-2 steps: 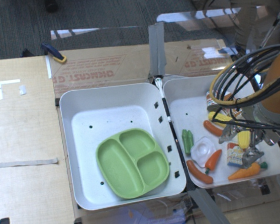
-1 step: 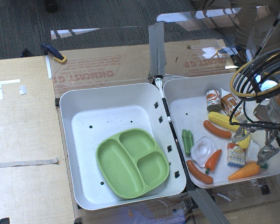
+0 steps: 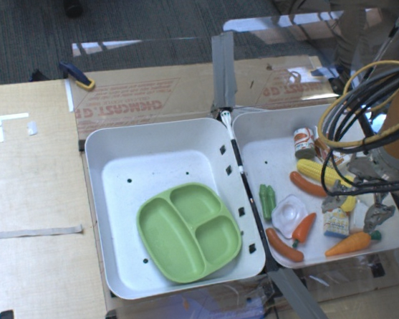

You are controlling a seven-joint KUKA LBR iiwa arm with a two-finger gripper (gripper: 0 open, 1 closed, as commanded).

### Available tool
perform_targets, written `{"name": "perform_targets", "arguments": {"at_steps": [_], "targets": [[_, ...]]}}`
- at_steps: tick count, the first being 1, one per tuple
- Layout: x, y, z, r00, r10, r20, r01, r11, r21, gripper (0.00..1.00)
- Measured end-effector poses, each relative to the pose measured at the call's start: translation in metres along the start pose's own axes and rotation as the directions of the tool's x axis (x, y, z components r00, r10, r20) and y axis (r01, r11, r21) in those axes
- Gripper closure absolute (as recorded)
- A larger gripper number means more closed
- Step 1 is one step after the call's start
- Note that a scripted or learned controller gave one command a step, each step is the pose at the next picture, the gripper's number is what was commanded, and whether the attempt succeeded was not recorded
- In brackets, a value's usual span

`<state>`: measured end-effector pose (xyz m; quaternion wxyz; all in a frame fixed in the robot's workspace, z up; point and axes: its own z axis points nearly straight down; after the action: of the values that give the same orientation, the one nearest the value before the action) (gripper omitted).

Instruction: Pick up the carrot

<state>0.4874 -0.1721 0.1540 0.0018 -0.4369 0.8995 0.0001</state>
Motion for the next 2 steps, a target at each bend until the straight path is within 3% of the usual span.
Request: {"name": "perform_targets", "arguments": {"at_steps": [1, 2], "targets": [[-0.01, 0.012, 0.025, 0.971, -0.241, -0.001, 0.241, 0.971, -0.002, 0.0], [0.0, 0.003, 0.047, 0.869, -0.495, 0.008, 0.495, 0.869, 0.014, 0.0]]}}
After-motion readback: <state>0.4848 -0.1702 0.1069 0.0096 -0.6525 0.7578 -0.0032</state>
